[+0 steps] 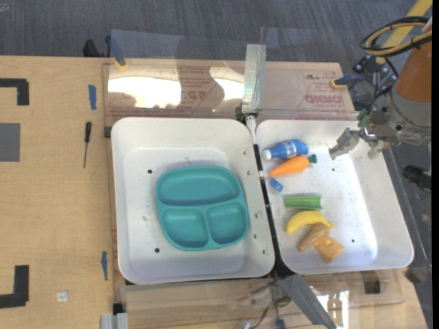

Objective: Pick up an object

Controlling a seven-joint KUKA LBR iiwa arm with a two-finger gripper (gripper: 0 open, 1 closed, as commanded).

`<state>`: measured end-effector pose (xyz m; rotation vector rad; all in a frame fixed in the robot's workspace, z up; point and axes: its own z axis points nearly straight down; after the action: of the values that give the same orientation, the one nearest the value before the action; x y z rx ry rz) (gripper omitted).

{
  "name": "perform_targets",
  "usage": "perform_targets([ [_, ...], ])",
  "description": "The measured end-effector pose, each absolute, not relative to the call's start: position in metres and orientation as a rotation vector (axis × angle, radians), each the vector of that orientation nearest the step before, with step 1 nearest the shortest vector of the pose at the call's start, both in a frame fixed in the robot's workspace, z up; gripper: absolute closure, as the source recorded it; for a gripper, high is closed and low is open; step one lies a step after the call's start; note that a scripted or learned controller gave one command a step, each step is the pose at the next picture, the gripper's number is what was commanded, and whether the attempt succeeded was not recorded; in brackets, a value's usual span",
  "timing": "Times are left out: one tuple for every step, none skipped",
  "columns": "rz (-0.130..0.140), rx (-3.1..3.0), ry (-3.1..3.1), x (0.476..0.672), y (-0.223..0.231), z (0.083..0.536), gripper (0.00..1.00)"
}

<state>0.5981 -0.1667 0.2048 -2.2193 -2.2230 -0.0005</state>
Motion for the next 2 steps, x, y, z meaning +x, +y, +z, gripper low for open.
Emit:
perform_targets([
  [0.003,-2.037,-2.386,0.573,-0.168,0.122,0.0],
  [-0.005,-2.023,-2.41,0.501,-0.119,0.088,0.0],
])
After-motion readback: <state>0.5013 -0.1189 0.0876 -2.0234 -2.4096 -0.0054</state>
